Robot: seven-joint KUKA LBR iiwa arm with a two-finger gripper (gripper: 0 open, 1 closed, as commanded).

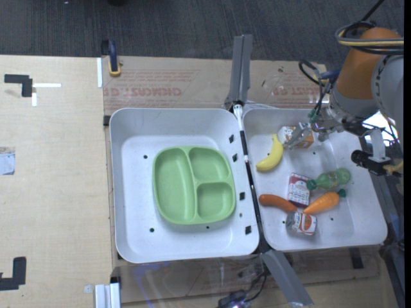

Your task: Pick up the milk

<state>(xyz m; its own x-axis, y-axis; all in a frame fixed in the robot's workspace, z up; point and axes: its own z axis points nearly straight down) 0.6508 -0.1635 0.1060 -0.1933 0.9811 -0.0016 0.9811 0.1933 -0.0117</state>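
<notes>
A pale wooden bench [51,172] holds two white bins; dark carpet lies beyond it. Right of the green plate [194,185], the pincer [316,128] hovers over a small packet [297,135]; its grip cannot be told.

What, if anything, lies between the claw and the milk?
Nothing visible covers the milk carton, lying flat in the right bin. The claw hovers near a crumpled packet. A green bottle and a sausage crowd the carton's sides, possibly hampering a grasp.

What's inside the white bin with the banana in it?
The right bin holds a banana, a hot dog, a carrot, a green bottle and small cartons. The gripper hides part of a packet.
</notes>
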